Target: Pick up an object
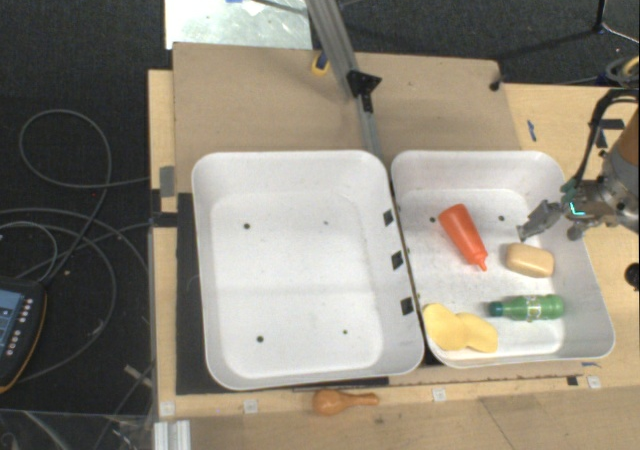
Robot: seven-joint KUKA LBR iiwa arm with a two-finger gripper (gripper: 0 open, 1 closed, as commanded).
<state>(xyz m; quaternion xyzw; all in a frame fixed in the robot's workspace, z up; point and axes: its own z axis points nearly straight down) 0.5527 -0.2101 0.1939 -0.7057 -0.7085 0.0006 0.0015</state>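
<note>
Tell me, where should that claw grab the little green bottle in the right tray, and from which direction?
Probably around the middle of the green bottle, coming straight down from above. It lies flat on its side, long axis running left-right across the right bin, so fingers closing across its narrow width should fit. The yellow object sits apart, clear of its cap end.

A single fixed camera looks down at a slant from well above the tabletop (pixel 300 98), far enough back to take in both white bins. The left bin (pixel 300 170) sits near mid-frame; the right bin (pixel 545 170) lies just beside it toward the frame's right. Dark floor (pixel 80 38) surrounds the left bin's far and left sides.
</note>
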